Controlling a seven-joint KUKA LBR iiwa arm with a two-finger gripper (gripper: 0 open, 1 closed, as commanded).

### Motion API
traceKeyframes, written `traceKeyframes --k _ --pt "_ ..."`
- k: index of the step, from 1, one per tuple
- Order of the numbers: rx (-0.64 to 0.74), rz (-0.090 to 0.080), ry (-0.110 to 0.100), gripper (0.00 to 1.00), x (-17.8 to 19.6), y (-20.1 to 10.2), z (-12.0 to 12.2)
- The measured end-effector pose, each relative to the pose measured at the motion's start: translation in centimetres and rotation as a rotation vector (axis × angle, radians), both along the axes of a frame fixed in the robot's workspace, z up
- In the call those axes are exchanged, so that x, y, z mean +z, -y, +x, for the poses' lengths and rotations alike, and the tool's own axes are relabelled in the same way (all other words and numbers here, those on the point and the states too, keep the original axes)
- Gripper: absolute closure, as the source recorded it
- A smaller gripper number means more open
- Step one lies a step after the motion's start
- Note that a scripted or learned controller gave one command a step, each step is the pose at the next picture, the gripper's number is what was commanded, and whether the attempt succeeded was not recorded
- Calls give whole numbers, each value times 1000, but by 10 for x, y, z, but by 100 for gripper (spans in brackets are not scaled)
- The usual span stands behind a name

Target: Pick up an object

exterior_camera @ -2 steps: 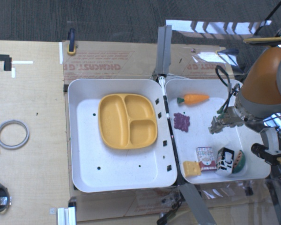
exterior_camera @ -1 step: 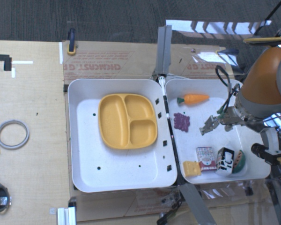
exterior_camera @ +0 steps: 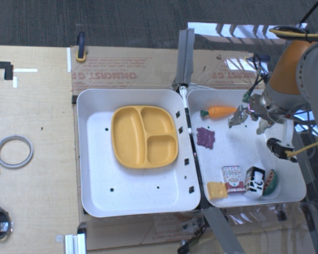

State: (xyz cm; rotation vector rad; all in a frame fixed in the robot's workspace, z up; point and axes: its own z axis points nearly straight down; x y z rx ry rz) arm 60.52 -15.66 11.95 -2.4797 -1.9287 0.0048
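The right bin (exterior_camera: 238, 155) holds an orange carrot (exterior_camera: 221, 111) at its far left, a purple grape bunch (exterior_camera: 205, 137) below that, and along its near edge a yellow cheese wedge (exterior_camera: 217, 190), a red and white box (exterior_camera: 231, 175), a black and white carton (exterior_camera: 255, 180) and a watermelon slice (exterior_camera: 271, 181). My gripper (exterior_camera: 249, 122) hangs over the bin's far right part, just right of the carrot. It is open, fingers spread, with nothing between them.
A yellow divided plate (exterior_camera: 144, 136) lies in the left bin (exterior_camera: 95, 184). A grey tape roll (exterior_camera: 13, 151) rests on the bench at the left. A grey divider (exterior_camera: 184, 57) rises between the bins at the back.
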Motion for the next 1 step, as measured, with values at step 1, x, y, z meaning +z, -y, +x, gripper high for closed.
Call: traceKeyframes --k 1 --pt "130 1 0 0 -27 -32 -40"
